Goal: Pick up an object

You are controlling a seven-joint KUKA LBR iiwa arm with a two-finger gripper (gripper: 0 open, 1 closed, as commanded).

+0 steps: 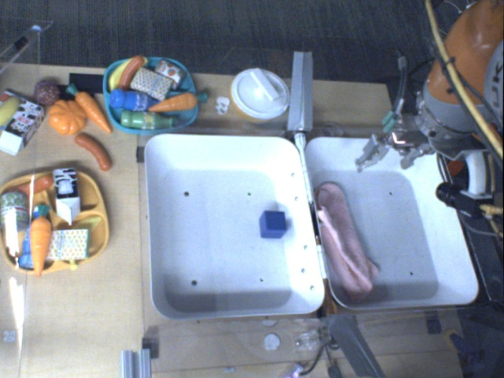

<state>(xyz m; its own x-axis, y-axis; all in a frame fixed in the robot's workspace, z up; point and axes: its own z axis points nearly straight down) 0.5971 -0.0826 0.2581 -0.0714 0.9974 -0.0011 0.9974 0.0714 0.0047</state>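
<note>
A small blue cube [273,224] lies in the left bin [173,164], right of its middle. A long pink soft object [343,239] lies along the left side of the right bin [441,242]. My gripper [391,155] hangs over the back edge of the right bin, above and to the right of the pink object. Its fingers spread apart and nothing is between them. The grey arm with the orange band [472,30] comes in from the upper right.
A divider rail [299,93] runs between the bins at the back. A white lid [261,93] sits behind the left bin. A blue bowl [150,93] and a yellow tray [55,223] of toy food, plus loose toy vegetables [79,120], lie to the left.
</note>
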